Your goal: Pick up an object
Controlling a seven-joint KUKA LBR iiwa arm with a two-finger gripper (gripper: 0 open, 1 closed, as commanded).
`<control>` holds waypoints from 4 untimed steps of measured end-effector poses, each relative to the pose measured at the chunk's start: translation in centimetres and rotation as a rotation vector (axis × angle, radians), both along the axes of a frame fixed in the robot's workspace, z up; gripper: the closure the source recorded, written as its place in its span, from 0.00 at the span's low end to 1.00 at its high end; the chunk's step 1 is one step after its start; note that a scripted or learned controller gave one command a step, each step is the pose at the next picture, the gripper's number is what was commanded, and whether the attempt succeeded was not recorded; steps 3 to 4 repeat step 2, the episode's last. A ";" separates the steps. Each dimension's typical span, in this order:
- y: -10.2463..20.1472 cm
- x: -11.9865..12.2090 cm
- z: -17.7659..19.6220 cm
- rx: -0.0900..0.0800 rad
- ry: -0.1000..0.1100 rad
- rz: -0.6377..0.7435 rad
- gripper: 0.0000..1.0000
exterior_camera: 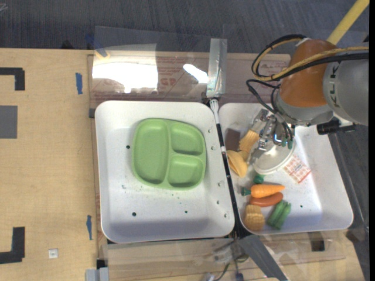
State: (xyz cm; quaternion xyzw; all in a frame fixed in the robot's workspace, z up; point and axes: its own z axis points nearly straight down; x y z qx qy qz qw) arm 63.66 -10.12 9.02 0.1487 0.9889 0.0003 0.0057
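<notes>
The arm (328,81) reaches in over the right bin (325,201); its gripper (266,138) hangs low above the bin's upper left part, just beside a yellow wedge (237,163) and a brown block (232,138); whether it is released or clenched I cannot tell; a carrot (266,189), a red sausage (265,200), a green pepper (279,213) and a biscuit (254,216) lie near the front; the left bin (111,168) bears a green tray (169,152).

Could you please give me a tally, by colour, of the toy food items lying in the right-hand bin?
Yellow or tan: 3, namely the wedge, the piece beside the tool and the round item
Orange: 1, the carrot
Red: 1, the piece under the carrot
Green: 1, the vegetable
Brown: 1, the block
Total: 7
</notes>
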 end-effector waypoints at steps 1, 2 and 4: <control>0.1 0.5 1.6 -0.002 -0.015 0.001 1.00; 4.5 -0.6 9.8 0.006 0.001 -0.461 1.00; 4.5 -0.6 9.8 0.006 0.001 -0.461 1.00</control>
